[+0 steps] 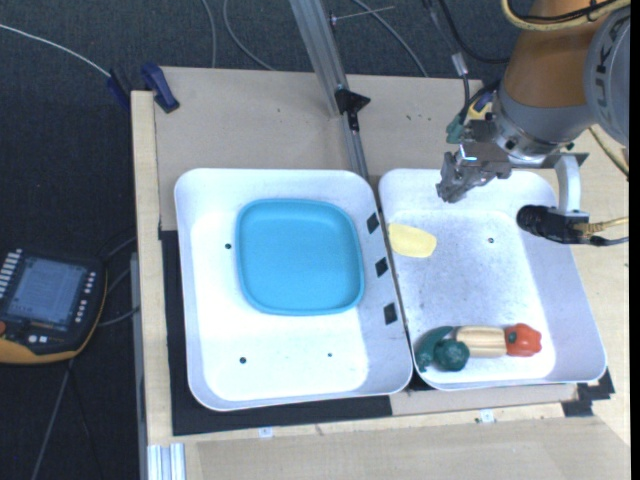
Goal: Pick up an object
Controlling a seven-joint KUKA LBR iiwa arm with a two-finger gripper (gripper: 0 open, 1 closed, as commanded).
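**Pincer poised over the right bin, nothing picked yet**

The arm (565, 53) reaches in from the right, and its pincer (458, 186) hangs over the far end of the right bin (575, 313), close to the rim. The tips look dark and bunched together, but at this size I cannot tell whether they are parted or closed; nothing shows between them, so I judge it carries no load.

The likely things to pick all lie in that right bin. A small yellow piece (412, 240) rests near the bin's left wall, nearest the pincer, below and a little to the left of it in the view. At the near end a green lump (442, 352), a tan stick (482, 341) and a red piece (523, 340) lie in a row, touching or almost touching one another. The left bin (200, 298) holds a blue tray (298, 255), flat and well apart from the pincer.

The step in hand looks like the approach: the pincer is up over the bin and has not come down on a target. The next move calls for shifting toward the yellow piece, the nearest and most isolated thing, then descending with the tips wide enough to straddle it. It lies just beside the wall, which could crowd one tip
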